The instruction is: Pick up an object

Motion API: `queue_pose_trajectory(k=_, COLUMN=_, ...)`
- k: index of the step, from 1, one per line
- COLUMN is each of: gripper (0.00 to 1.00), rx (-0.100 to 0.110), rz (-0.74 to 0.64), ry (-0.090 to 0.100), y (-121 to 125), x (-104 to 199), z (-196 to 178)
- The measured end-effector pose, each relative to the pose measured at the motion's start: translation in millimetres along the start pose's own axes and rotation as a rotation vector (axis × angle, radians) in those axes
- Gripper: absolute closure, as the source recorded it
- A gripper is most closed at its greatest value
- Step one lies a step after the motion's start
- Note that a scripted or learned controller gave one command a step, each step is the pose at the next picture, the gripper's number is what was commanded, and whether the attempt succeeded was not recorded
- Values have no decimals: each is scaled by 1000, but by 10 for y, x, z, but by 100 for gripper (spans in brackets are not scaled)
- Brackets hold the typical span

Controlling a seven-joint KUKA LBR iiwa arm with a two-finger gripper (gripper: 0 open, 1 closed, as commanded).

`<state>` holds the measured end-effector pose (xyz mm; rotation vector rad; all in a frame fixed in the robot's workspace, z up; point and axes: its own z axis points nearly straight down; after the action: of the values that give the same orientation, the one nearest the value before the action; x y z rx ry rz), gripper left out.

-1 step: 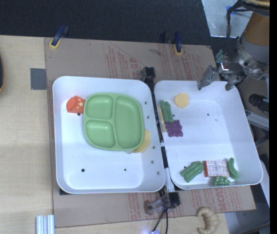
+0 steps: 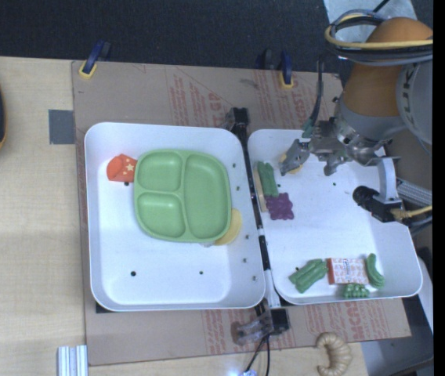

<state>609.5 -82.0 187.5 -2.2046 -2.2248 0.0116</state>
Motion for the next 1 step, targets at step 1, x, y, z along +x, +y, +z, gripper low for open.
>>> queue_pose_trajectory(k=1, gripper=0, rx=-8, rz=7, ry=-5, y=343, x=-648, z=998)
